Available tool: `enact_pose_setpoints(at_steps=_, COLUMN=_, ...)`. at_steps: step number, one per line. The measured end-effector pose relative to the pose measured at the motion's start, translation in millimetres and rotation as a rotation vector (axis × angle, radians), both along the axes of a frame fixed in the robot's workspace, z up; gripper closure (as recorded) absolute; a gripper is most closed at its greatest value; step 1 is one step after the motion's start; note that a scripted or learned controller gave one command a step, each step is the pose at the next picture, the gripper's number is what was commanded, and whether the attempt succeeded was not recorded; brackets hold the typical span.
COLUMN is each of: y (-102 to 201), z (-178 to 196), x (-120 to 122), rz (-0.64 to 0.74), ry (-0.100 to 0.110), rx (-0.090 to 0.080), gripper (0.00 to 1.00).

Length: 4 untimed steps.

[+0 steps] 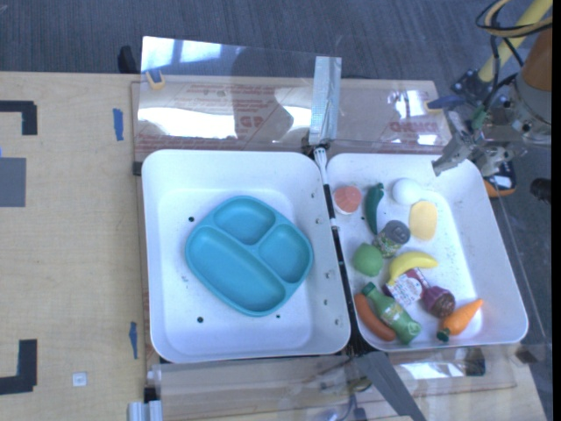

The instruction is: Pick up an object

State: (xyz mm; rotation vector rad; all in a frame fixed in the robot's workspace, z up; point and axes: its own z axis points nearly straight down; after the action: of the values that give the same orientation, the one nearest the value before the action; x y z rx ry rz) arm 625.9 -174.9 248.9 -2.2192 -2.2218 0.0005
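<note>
Hovering end effector above right bin far corner, nothing visibly held

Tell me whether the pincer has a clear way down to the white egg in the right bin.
Probably yes. The pincer sits at the right bin's far corner, close to the white egg, which lies uncovered from above; the yellow lemon touches it in front.

One fixed camera is looking down at a slant on both white bins, arm entering right.
</note>
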Motion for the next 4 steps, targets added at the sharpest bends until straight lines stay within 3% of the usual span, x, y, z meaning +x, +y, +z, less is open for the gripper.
enact_pose_setpoints(at_steps=1, y=49, z=-152, x=-21, rz=-0.122, ry=-0.007, rx=-0.001, gripper=0.00)
enact_pose_setpoints(at_steps=2, y=64, z=-162, x=-77, rz=-0.148, ry=-0.006, rx=0.000, gripper=0.00)
enact_pose_setpoints(at_steps=3, y=63, z=-151, x=-74, rz=-0.151, ry=-0.013, rx=-0.002, gripper=1.00)
enact_pose_setpoints(at_steps=4, y=63, z=-152, x=-75, rz=-0.150, ry=-0.011, rx=-0.002, gripper=0.00)
